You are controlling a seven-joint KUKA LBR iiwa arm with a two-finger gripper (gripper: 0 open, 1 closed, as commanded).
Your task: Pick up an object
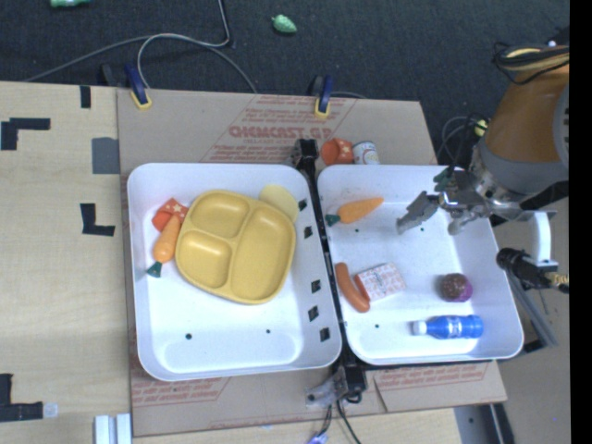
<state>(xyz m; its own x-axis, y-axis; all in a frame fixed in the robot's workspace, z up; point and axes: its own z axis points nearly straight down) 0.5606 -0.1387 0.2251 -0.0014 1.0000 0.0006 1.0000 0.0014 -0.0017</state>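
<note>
My gripper [435, 218] hangs over the upper right part of the right bin [490, 248], open, with nothing between its fingers. Left of it in the same bin lies an orange carrot [359, 209]. Further toward the front are a red sausage [351, 287], a pink-and-white box [380, 280], a dark maroon ball [455, 287] and a blue bottle [449, 326] lying on its side. None of these touches the gripper.
The left bin [222, 350] holds a yellow divided plate [233, 245], a second carrot [166, 240], a red piece [167, 213] and a pale yellow object [277, 197]. An orange item [337, 151] and a small can [366, 153] sit behind the bins.
</note>
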